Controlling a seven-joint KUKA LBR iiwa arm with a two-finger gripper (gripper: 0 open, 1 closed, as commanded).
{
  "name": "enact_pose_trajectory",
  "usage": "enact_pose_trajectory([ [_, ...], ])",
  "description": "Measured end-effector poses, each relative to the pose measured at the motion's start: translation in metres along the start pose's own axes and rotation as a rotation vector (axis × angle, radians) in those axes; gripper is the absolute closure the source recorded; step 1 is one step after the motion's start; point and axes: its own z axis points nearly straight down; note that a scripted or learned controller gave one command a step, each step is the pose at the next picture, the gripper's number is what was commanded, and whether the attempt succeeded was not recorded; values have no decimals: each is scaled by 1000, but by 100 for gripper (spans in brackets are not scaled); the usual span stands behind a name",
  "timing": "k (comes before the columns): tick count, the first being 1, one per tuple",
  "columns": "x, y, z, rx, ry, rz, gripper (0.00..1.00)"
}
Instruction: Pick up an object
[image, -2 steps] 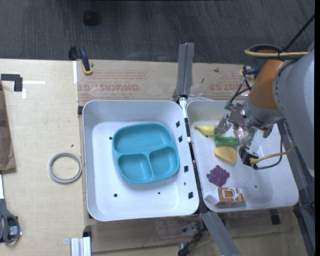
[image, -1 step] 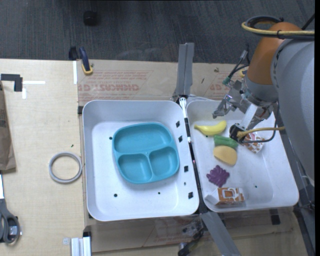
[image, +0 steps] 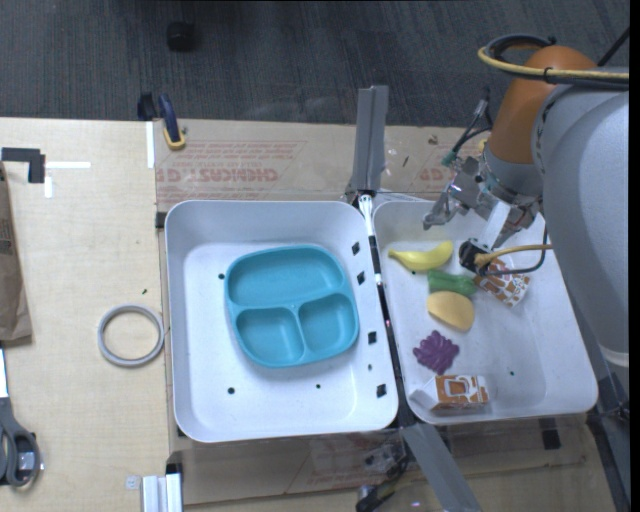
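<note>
Hovering at the far end of the right bin (image: 530, 345), the tool (image: 446, 208) hangs near the banana (image: 422, 258), seemingly apart from it; we cannot tell whether it is wide or narrow.

Left bin (image: 200, 300): a blue tray (image: 290, 305) occupies the centre, leaving open floor as a band all round it. Right bin (image: 525, 350): banana (image: 420, 257), green piece (image: 450, 282), yellow piece (image: 452, 312), grapes (image: 436, 351) and carton (image: 462, 392) crowd the left half. Open floor lies along the right wall. The arm (image: 590, 180) overhangs the far right corner.
</note>
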Motion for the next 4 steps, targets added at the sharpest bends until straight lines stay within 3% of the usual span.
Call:
enact_pose_trajectory([
  [1,0,0,0,-1,1,-1,0],
  [2,2,5,59,0,0,-214,0],
  [3,-13,-48,-41,-1,1,-309,0],
  [4,-28,-15,-29,0,1,-75,0],
])
